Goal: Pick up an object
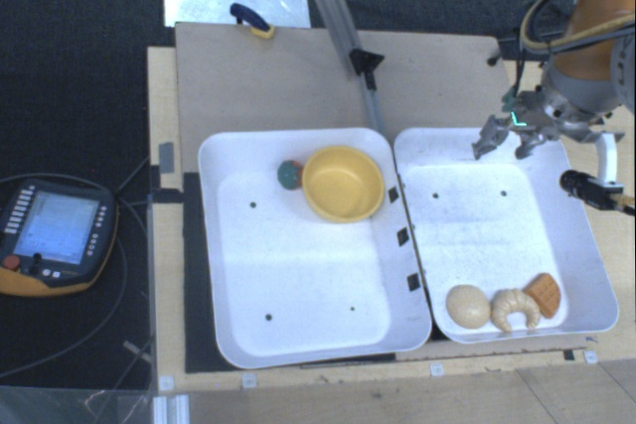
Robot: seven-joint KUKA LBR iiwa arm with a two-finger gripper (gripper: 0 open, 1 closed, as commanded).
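My gripper (505, 142) hangs over the back edge of the right bin (497, 204), its two grey fingers spread apart and open with nothing between them. At the right bin's front lie a round beige bun (468, 306), a croissant (515, 308) and a brown waffle-like piece (544, 294), side by side, far from the gripper. In the left bin (298, 293) a yellow bowl (343, 183) rests near the back, with a small dark green ball (289, 175) touching its left side.
A tripod leg (338, 5) slants down across the bench to the gap between the bins. A teach pendant (55, 233) lies on the floor at the left. A blue-and-yellow clamp (252, 19) sits at the bench's back edge.
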